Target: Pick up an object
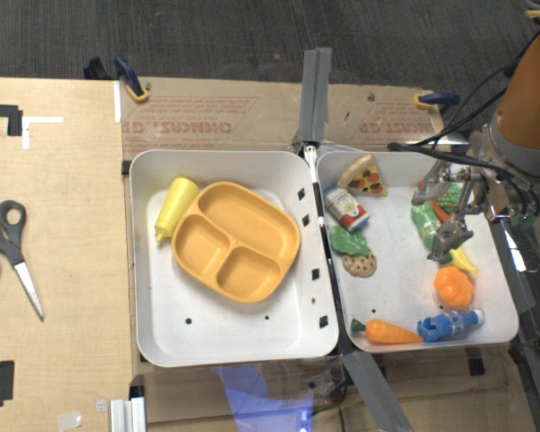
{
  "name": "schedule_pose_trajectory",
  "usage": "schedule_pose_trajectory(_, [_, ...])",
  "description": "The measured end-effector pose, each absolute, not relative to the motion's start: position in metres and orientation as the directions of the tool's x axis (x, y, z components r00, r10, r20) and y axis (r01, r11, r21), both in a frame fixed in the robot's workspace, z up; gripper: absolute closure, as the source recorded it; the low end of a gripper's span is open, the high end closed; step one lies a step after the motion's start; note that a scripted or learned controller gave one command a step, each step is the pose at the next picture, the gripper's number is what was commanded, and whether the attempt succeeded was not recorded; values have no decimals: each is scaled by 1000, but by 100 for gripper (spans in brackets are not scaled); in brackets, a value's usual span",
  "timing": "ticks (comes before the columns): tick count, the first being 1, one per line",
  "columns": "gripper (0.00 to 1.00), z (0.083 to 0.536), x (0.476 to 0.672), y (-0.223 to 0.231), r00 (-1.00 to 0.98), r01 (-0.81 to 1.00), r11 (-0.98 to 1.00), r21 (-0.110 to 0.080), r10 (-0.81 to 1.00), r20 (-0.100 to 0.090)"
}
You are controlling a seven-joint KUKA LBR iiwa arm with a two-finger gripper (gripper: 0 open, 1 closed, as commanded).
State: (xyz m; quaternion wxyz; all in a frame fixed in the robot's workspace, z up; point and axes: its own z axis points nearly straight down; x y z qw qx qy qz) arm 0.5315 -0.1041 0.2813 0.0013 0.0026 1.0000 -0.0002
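Green crinkly item (426, 221) is sitting near the right bin's (405, 286) upper right, and the pincer (450, 228) is hanging right over it, so I'm reading that as the pick target. It looks like a soft leafy or bagged toy, bright green with a lighter patch, partly covered by the grey fingers. I cannot tell whether the pincer is spread or pinching it, too much clutter of metal and cable there.

Arm is coming in from the right, which is why that bin's far side is crowded by the wrist. Just below the pincer an orange ball (454, 288) and a small yellow piece (465, 261) are lying close, so a sloppy descent is risking a bump.

Rest of that bin: pizza slice (366, 175), small can (346, 209), cookie (360, 264), carrot (389, 332), blue bottle (450, 324), all apart from the target.

Left bin (162, 322) is carrying a yellow divided tray (237, 239) with a yellow bottle (175, 207) touching its edge
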Motion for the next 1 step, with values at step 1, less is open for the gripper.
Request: schedule_pose_trajectory(1, [0, 237, 594, -144, -991, 137, 991, -1, 137, -5])
